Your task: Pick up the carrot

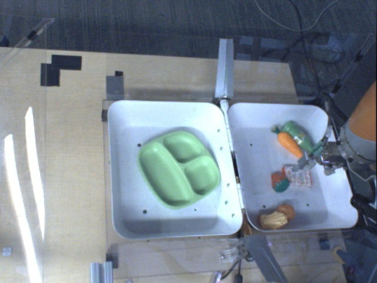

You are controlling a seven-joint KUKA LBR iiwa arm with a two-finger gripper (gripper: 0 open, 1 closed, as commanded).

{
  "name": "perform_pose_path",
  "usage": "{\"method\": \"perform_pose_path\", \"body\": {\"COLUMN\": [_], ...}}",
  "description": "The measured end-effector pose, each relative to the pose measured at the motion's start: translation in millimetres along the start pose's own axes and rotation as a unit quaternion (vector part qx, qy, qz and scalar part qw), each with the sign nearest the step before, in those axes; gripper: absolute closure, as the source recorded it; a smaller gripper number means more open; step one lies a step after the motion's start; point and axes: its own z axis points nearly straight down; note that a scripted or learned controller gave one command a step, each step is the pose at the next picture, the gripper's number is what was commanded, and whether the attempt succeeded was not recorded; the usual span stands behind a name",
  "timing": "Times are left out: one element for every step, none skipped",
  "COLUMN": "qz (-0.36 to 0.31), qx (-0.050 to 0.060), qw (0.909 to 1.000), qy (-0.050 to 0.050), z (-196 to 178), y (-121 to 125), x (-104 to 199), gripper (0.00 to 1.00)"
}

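Lying near bin (318, 114) rim: carrot (289, 144).

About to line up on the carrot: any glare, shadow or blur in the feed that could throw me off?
Camera view: bright glare streaks lie on the bench far left, away from the bins; the right bin is evenly lit, with soft shadows; the carrot is small but distinct, orange against white; the pincer near it looks slightly blurred.

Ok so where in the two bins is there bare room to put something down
Right bin: bare floor on its left half, beside the divider. Its right side is crowded: carrot, gripper, strawberry. Left bin: narrow margins around the green tray.
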Motion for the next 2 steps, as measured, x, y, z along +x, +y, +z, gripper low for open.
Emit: {"method": "perform_pose_path", "body": {"qz": [0.035,0.019], "qx": [0.000,-0.001], "qw": [0.9994,0.9998], "qy": [0.000,0.000], "z": [8,95], "y": [75,129], "x": [-12,-12], "gripper": [0.00,0.00]}}
